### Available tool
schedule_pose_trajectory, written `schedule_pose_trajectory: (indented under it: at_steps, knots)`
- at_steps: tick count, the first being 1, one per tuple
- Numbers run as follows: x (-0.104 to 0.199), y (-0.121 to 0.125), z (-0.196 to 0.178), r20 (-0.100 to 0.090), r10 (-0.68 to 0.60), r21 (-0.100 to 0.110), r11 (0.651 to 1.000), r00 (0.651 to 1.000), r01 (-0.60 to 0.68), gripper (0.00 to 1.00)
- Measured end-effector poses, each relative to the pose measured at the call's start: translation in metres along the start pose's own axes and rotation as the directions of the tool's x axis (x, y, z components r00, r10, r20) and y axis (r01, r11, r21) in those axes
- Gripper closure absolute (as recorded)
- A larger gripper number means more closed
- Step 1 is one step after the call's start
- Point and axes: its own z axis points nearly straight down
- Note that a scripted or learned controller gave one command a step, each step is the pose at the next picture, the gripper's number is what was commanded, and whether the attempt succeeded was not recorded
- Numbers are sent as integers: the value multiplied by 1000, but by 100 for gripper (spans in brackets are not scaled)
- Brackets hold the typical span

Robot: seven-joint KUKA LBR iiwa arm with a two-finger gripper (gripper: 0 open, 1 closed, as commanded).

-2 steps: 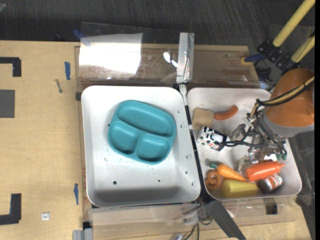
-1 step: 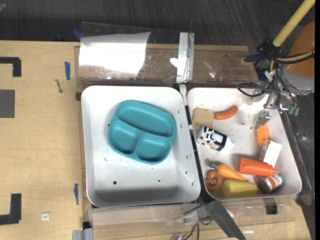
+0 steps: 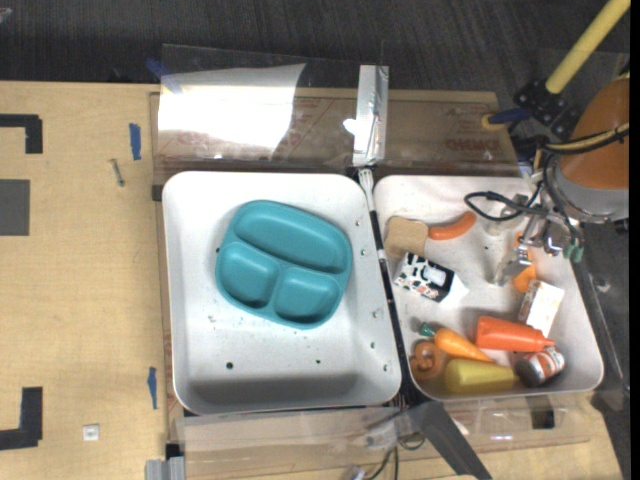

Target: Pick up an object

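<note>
My gripper [image 3: 516,258] hangs low over the right side of the right bin [image 3: 590,313], reaching in from the arm's orange band [image 3: 603,138]. Just beneath and beside it lie a small orange piece [image 3: 526,279] and a white box [image 3: 542,306]. The bin also holds a tan block [image 3: 405,236], a curved orange sausage shape [image 3: 452,228], a black-and-white card [image 3: 424,277], a carrot [image 3: 460,344], an orange-red bottle [image 3: 512,334], a yellow object [image 3: 476,376] and a silvery object [image 3: 539,367]. Nothing is visibly held.
The left bin [image 3: 200,348] holds a teal divided plate [image 3: 283,261]. Black cables [image 3: 492,204] loop from the wrist over the right bin's back. A yellow pole [image 3: 592,33] slants at the top right. Clear plastic sheeting [image 3: 230,108] stands behind the bins.
</note>
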Motion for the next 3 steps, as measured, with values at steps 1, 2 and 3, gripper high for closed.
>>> schedule_pose_trajectory:
  at_steps: [1, 2, 3]
  knots:
    - [50, -15, -1, -1, -16, 0, 1000, 1000, 16, 0]
    - [46, -14, -12, 10, -18, 1, 1000, 1000, 18, 100]
    - [47, -13, -11, 8, -18, 1, 1000, 1000, 18, 0]
